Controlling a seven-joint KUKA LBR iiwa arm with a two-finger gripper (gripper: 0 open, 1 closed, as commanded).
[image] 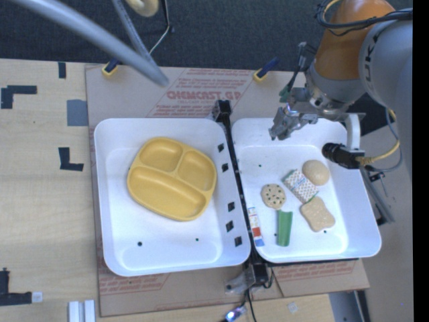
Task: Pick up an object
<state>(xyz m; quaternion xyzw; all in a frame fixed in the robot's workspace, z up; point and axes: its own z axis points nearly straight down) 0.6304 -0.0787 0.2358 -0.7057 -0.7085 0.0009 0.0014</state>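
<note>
Over the right bin's (362,243) far end hangs the tool (284,127), its grip state impossible to tell, while the nearest objects, a cookie (273,195) and checkered packet (299,185), lie toward the near side.

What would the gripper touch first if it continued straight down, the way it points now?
Probably the bare white floor of the right bin, near its back left part. The gripper hangs above that spot, and the cookie and the other items lie nearer the front. Depth is hard to judge from this slanted view.
</note>
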